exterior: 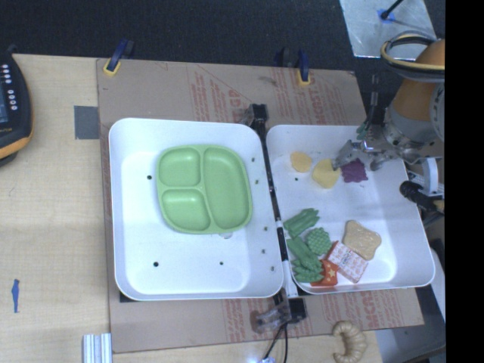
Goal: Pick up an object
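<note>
Brown cardboard (227, 89) covers the wooden bench (45, 203), pinned at its far edge by blue and yellow clamps (116, 57), and two shallow white bins sit on it side by side. In the left bin (128, 271) lies a light green divided plate (204, 187) with three compartments, resting near the bin's middle. The right bin (408, 263) holds the loose items: two pale yellow pieces (314, 168) near its far-left part, a purple object (354, 172) just to their right, and nearer the front edge a cluster of green toy vegetables (306, 246), a tan bread-like slice (361, 239) and a small red-and-white packet (344, 263). The grey arm with its orange band (414, 97) comes in from the right, and the gripper (361, 153) hangs low over the far part of the right bin, right above the purple object and beside the yellow pieces. Whether it is closed on anything cannot be told from this angle. A dark handheld controller (11, 112) lies at the bench's left edge, and a tan curled object (350, 340) rests on the cardboard in front of the right bin.
</note>
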`<act>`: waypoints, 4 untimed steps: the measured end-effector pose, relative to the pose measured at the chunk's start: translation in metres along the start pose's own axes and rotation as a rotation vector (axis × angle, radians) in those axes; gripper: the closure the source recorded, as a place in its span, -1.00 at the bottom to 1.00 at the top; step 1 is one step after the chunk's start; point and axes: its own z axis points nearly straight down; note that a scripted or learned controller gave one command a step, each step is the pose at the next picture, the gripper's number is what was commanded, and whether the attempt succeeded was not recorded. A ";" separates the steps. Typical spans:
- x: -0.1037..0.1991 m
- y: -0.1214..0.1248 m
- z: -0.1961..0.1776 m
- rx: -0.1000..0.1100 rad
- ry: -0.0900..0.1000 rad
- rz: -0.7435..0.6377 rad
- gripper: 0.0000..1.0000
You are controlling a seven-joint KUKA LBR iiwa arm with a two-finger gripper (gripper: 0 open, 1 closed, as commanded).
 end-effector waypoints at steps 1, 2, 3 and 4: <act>-0.001 0.001 -0.013 -0.003 -0.002 -0.004 1.00; -0.001 0.001 -0.012 -0.002 -0.002 -0.005 -1.00; 0.000 -0.004 -0.001 0.002 0.000 0.000 -1.00; -0.001 -0.004 -0.013 0.001 0.000 -0.003 1.00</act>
